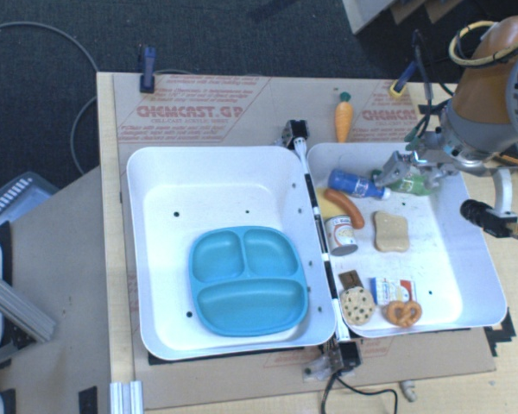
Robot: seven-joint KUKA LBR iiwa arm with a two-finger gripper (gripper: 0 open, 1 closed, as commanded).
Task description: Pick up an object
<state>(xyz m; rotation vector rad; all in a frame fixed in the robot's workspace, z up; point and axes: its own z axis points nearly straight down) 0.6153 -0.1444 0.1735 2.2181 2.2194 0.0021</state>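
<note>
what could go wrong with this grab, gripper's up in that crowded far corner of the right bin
The gripper sits among a green item and the blue bottle, so it may nudge one aside or catch two. It is also near the right bin's far wall, which could block a clean descent.

I see two white bins (147, 179) on a tan bench (198, 115) printed with red lettering. In the left bin lies a light blue divided plate (247, 279). In the right bin I make out a blue bottle (356, 185) with a white cap, a green object (412, 182) at the far edge, an orange-red sausage (344, 208), a tan bread slice (391, 231), a silver can (341, 235) with a red label, a speckled beige cookie (356, 304) and a brown pretzel (403, 314). An orange carrot (343, 119) with a green top rests on the bench. The arm (488, 93) is grey with an orange band.
</note>
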